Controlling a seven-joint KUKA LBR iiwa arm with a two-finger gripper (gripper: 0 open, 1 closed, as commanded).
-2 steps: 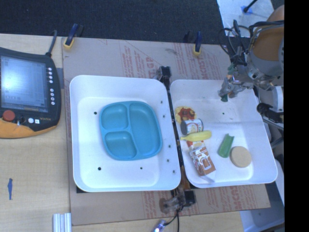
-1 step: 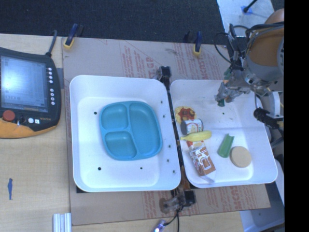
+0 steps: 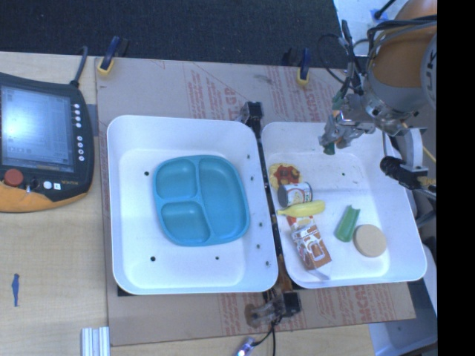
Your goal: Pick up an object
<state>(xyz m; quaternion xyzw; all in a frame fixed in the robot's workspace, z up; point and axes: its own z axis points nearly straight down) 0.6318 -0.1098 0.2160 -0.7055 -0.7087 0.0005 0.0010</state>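
Can (image 3: 295, 194) well below fingers (image 3: 332, 145)

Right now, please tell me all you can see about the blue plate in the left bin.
The blue plate is a rounded rectangle, looks like smooth plastic, with three compartments: two at the far side, one wider at the near side. All look bare. It lies flat, slightly turned, near the middle of the left bin, touching nothing else.

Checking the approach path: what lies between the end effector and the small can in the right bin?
In the camera view, bare white bin floor lies between the end effector and the can; the red-yellow packet sits just left of that line.
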